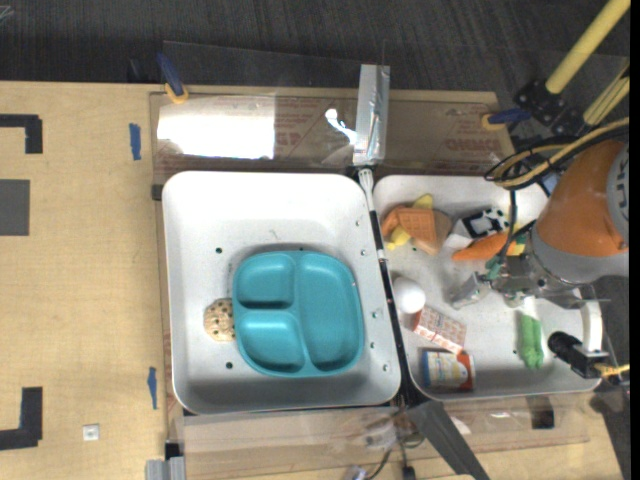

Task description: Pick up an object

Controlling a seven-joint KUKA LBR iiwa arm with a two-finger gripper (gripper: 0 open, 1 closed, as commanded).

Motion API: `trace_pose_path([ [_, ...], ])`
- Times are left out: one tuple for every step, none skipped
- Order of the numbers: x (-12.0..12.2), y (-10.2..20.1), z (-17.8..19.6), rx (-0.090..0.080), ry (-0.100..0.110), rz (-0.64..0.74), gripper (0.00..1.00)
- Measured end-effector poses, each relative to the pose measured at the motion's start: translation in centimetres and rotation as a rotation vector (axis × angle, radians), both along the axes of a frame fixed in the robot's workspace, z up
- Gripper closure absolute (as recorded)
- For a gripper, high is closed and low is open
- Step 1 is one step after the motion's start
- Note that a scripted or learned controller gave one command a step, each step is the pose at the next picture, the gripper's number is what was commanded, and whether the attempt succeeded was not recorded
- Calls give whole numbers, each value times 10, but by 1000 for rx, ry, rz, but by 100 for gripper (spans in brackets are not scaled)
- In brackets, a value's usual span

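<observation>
My gripper [470, 289] hangs low over the middle of the right bin [500, 388], reaching in from the right under the orange-banded wrist. Just above it lies an orange carrot-like piece [478, 250]. A white egg [408, 296] sits to its left, and a red and white packet [441, 326] lies below and to the left. A green piece [529, 340] lies to its lower right. I see nothing held between the fingers.
The right bin also holds an orange and yellow food item [415, 226], a small can [446, 370] and a black and white item [483, 221]. In the left bin [200, 208] are a teal divided plate [298, 311] and a cookie [219, 319].
</observation>
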State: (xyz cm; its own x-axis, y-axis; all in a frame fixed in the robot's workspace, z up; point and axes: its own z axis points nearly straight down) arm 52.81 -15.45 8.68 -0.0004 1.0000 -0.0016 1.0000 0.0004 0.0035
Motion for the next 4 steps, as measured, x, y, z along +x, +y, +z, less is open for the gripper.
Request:
trace_pose_path([
  [-47,49,65,4,1,-19,0],
  [-50,18,47,3,7,1,0],
  [46,11,0,-1,-3,148,0],
  [-31,-18,56,3,5,-96,0],
])
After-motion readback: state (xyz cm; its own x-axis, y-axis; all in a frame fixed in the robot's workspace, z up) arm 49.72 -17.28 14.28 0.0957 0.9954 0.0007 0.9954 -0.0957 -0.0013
